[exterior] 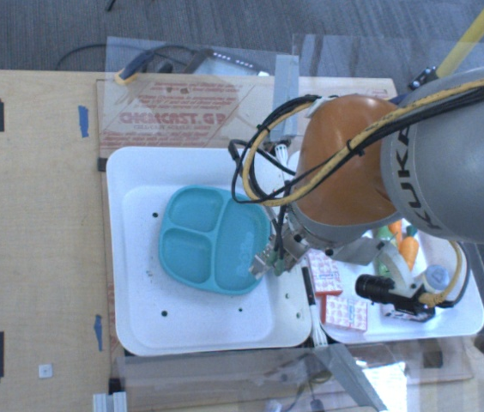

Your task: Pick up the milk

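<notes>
Gripper [269, 263] sits at the right edge of the blue plate [212, 240]; grip state can't be told. Carton [345, 313] lies right of the plate.

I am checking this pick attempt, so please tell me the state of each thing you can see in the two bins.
teal divided plate: flat in the left bin, upright, compartments bare
gripper: low over the plate's right edge
red and white carton: lying flat in the right bin
orange carrot toy: in the right bin, partly hidden by the arm
</notes>
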